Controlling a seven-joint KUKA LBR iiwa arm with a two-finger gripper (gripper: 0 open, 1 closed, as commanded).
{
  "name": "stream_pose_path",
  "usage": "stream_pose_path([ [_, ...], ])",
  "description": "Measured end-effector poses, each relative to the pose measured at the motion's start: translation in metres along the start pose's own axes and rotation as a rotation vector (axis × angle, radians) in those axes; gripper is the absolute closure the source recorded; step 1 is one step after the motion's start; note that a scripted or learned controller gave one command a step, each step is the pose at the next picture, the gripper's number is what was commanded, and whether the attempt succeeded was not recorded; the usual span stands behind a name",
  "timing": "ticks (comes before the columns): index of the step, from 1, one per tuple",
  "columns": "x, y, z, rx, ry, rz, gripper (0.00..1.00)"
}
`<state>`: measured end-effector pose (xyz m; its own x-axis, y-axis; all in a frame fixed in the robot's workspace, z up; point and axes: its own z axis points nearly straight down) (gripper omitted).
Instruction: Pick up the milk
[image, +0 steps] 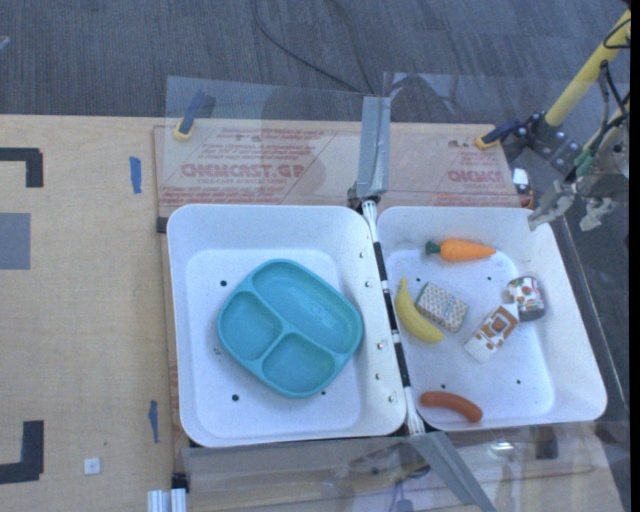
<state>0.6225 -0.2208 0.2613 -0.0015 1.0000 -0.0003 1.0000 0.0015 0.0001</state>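
Milk carton (491, 333) lies on its side in the right bin (575, 395), right of center in the frame, just below and left of a small can (527, 297) and well apart from the gripper (568, 196). A banana (415, 315) and a checkered box (441, 306) sit touching to its left, a carrot (460, 250) near the bin's top and a sausage (451, 405) near its bottom. The left bin (190, 250) holds a teal divided plate (290, 327). The gripper hangs over the right bin's upper right corner, holding nothing; how far its fingers are spread cannot be made out.
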Motion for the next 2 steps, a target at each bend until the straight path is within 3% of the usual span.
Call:
stream_pose_path([
  [1,0.000,-0.074,0.104,0.001,0.000,0.111,0.00],
  [2,0.038,-0.089,0.159,-0.002,-0.001,0.056,0.00],
])
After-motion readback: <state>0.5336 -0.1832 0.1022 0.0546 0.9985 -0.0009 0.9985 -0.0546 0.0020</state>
